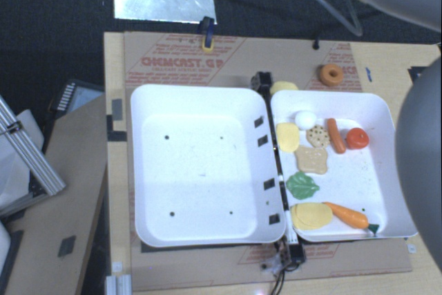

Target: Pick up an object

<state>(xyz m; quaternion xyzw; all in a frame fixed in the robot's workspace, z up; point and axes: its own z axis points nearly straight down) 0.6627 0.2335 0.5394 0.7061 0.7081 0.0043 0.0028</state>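
Two bins, all the toy food sits in the right bin (pixel 376 110) at centre-right of frame, arm (pixel 421 148) only a grey blur at the right edge, finger state can't tell; no pick started, next: descend on carrot (pixel 347 215).

The bench (pixel 114 217) is bearing two white bins (pixel 197 166) side by side; a doughnut (pixel 331 74) is lying beyond them.
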